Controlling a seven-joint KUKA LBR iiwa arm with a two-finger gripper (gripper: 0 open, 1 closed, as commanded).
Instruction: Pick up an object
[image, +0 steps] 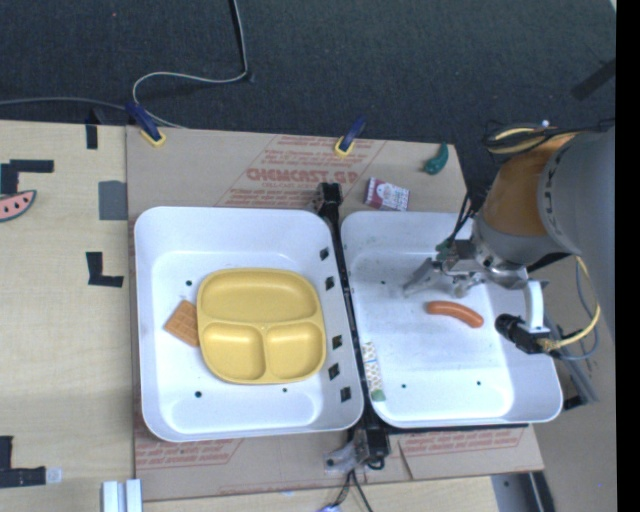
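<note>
Gripper (432, 277) hangs low in the right bin (400, 395), fingers apparently spread and empty, just beside the sausage (455, 313), which lies apart on the bin floor. Closing from there, it could nudge the round sausage and send it rolling away.

The arm (580, 190) is grey with a wide orange band. Thin yellow and black cables loop beside its metal gripper (437, 277).
</note>
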